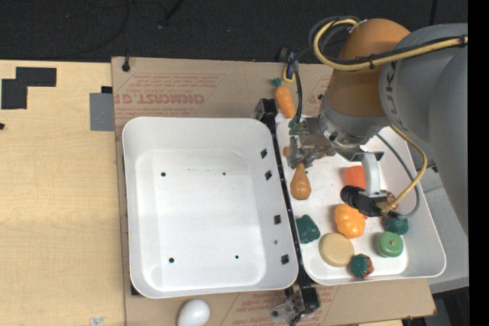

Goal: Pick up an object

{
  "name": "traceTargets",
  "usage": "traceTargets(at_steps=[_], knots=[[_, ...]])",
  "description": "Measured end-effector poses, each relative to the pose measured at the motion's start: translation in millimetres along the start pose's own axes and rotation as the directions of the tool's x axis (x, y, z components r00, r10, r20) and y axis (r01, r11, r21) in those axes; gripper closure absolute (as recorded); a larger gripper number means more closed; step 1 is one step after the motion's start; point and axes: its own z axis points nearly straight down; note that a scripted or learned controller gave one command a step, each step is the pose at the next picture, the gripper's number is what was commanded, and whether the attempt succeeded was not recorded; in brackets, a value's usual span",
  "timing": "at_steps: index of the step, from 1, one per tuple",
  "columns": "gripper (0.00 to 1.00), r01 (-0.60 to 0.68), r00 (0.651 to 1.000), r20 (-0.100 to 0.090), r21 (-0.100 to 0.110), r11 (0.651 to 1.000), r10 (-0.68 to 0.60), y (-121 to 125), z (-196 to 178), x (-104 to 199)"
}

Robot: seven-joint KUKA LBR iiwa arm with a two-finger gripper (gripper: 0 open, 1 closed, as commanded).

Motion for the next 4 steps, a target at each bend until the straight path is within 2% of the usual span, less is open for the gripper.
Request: traceTargets(at_steps=[1, 2, 3, 4], knots=[[1.0, 0.003, 1.0, -0.002, 0.008, 1.0, -0.003, 24.2, 7.0, 116.9], [1.0, -0.006, 1.0, 0.002, 0.003, 1.0, 0.006, 55.6, -53.3, 138.7], [1.0, -0.002, 1.0, 0.0, 0.008, 1.0, 0.002, 54.1, -77.0, 209.3], [1.0, -0.003, 1.0, -0.002, -0.004, 1.0, 0.003, 56.5, -208.7, 255.2]])
